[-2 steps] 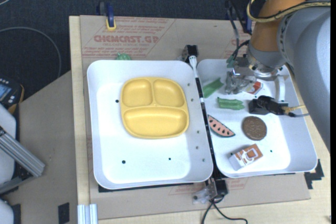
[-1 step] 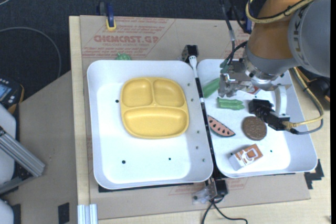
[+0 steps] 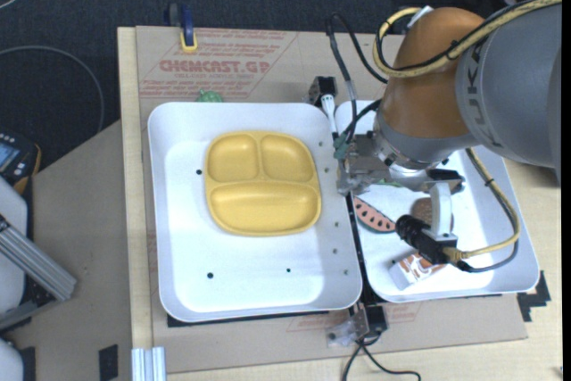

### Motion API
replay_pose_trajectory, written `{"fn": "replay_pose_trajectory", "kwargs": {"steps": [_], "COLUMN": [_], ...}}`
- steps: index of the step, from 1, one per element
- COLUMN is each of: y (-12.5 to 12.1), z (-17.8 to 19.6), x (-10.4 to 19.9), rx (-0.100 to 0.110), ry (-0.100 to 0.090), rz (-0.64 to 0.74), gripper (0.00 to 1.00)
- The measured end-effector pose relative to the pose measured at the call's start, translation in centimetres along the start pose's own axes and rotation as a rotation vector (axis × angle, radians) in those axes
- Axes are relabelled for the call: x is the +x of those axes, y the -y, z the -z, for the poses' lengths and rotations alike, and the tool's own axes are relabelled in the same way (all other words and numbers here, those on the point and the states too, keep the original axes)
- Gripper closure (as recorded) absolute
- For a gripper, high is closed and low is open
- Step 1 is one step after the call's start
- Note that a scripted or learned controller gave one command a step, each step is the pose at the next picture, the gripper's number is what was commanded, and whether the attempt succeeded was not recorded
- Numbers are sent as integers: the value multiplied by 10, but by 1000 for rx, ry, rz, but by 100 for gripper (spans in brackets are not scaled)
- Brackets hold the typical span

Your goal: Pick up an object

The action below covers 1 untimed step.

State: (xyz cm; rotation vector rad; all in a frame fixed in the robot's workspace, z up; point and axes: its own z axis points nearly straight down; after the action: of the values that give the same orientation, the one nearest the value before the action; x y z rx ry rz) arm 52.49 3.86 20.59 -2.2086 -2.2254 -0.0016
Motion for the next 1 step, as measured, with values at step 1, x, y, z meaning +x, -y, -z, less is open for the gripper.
{"fn": "replay_pose_trajectory", "kwargs": {"steps": [1], "y": [43], "z": [198], "x": [3], "rx": [-24], "ry": [1], "rz": [-5], "gripper": [100]}}
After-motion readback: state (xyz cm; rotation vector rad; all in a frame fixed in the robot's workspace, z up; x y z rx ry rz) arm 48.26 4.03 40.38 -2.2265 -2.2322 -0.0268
